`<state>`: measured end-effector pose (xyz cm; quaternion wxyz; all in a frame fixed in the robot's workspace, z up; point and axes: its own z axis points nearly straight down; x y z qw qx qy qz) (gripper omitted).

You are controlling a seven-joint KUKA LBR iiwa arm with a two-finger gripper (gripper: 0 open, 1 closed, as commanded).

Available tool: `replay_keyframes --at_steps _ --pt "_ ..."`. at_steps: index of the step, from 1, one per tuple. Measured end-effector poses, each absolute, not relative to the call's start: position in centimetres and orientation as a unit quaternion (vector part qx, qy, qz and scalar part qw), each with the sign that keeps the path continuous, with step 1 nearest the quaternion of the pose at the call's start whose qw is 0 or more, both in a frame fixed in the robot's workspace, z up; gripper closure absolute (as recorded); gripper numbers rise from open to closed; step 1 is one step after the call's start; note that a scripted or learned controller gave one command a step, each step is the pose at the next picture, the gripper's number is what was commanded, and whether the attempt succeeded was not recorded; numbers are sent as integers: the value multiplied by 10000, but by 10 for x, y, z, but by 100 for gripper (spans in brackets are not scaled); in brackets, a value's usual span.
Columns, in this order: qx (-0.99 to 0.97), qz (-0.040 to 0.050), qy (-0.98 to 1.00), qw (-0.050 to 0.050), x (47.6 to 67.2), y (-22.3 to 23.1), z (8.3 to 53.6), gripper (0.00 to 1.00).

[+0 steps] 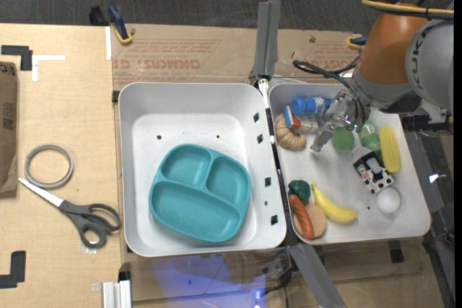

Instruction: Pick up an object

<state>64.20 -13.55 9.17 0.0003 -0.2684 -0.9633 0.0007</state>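
Two white bins sit side by side; the left bin (137,155) bears a teal divided plate (200,192), the right bin (411,223) a heap of toy food. Nearest the gripper (326,135) lie a green ball (344,140) and a croissant (290,135), then a corn cob (389,148) and banana (333,205). All look light, hard and rather slippery plastic; the banana's middle seems the surest hold. Fingers look slightly apart with nothing between them. The blue thing (307,107) behind the wrist is partly hidden.
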Motion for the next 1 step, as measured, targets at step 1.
replay_keyframes --at_steps 1 --pt "-2553 3 -9669 -18 606 -150 93 0"
